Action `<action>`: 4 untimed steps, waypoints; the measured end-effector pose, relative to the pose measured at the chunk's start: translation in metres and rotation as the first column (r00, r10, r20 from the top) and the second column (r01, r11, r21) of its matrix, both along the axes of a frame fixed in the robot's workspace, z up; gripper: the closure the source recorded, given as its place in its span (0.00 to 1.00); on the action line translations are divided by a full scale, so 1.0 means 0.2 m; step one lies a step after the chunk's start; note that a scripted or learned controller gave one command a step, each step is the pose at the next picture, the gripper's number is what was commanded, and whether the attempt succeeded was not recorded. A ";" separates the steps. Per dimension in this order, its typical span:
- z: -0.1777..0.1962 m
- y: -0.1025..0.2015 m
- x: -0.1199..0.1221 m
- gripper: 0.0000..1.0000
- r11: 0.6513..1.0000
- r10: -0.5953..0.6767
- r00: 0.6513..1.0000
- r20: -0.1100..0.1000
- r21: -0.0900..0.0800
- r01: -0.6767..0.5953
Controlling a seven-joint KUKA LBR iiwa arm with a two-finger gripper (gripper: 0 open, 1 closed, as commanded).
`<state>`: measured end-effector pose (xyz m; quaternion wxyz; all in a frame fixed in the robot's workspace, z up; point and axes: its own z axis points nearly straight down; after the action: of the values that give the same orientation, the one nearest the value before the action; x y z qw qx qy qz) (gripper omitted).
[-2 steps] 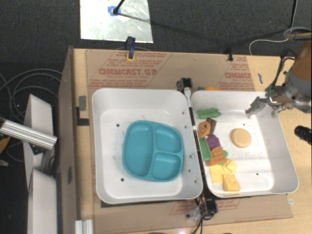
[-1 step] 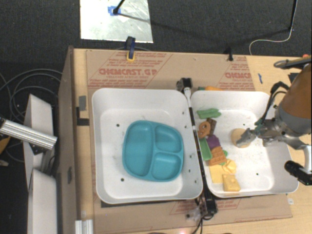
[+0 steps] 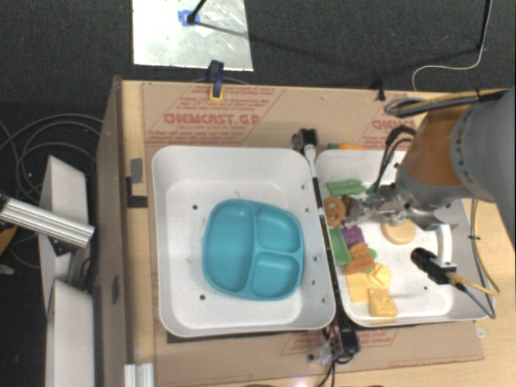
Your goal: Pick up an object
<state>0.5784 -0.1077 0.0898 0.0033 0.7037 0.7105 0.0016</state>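
The fingers (image 3: 364, 207) hang low over the left part of the right bin (image 3: 451, 309), at the end of the arm (image 3: 451, 156); whether they are spread or pressed together cannot be told, and nothing shows between them. Just left of them lies a brown pretzel (image 3: 333, 210), by the bin's left wall. Just below them sits a purple piece (image 3: 352, 235), and just right of it a tan disc (image 3: 397, 233). Just above the fingers is a green piece (image 3: 345, 187). Further below come an orange piece (image 3: 360, 257), a green strip (image 3: 342, 249) along the wall, then yellow blocks (image 3: 381, 302) near the bin's lower edge. Well to the left, in the left bin (image 3: 173, 216), rests a teal plate (image 3: 252, 248) with three compartments. Both bins sit on the tabletop (image 3: 210, 115).
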 end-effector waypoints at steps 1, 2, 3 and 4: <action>-0.02 -0.12 0.33 0.00 1.000 0.000 1.000 -0.012 0.004 0.000; 0.10 -0.20 -0.05 0.00 1.000 -0.012 1.000 -0.010 0.002 0.012; -0.02 -0.22 -0.46 0.00 1.000 -0.015 1.000 -0.003 0.003 0.015; -0.02 -0.37 -0.06 0.00 1.000 -0.004 1.000 0.003 -0.002 0.004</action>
<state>0.5657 -0.1810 0.0856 0.0048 0.7051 0.7090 0.0019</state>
